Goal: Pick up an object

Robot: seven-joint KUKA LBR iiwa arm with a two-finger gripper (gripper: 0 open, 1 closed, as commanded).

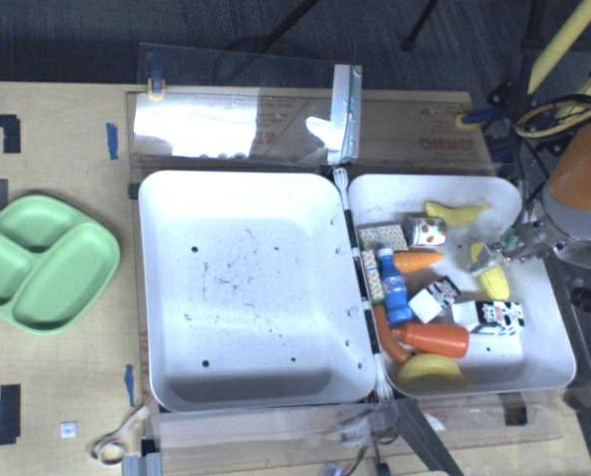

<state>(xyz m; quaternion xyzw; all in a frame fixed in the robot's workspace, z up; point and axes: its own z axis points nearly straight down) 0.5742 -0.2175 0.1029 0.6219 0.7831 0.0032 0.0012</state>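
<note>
Currently we judge approach phase: gripper (501, 249), finger state can't tell, sits at right bin (551, 365) far-right edge near corn cob (494, 284) w/ toys crowded left, so descend vertically, centre on one item, avoid neighbours.

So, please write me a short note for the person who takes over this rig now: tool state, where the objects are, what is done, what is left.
Tool: at the right bin's right side, over the objects; open or shut cannot be told, nothing seen held.
Objects: all in the right bin, among them a blue bottle, an orange carrot and a yellow banana.
Left bin: no objects in it.
Done: no pick yet.
Left: grasp one object and lift it.
</note>
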